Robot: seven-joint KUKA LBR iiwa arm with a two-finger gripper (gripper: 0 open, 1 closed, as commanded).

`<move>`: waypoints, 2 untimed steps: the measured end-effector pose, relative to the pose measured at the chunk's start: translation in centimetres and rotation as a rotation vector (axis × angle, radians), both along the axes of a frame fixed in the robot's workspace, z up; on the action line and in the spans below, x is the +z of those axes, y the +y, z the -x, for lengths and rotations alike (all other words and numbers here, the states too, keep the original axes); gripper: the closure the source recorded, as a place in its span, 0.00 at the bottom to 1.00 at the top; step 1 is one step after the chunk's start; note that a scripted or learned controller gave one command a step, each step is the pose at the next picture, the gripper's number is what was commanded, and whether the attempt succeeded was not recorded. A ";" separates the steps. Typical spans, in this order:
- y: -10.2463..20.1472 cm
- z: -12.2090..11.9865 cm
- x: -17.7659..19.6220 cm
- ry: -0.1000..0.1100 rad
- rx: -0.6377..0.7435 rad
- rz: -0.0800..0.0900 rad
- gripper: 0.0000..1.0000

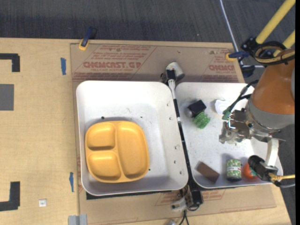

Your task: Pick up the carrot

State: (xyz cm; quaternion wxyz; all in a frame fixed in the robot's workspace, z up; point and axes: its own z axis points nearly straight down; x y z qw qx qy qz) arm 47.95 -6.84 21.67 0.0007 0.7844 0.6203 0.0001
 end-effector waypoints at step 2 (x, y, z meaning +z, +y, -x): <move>2.3 0.0 -3.2 0.003 0.337 -0.002 1.00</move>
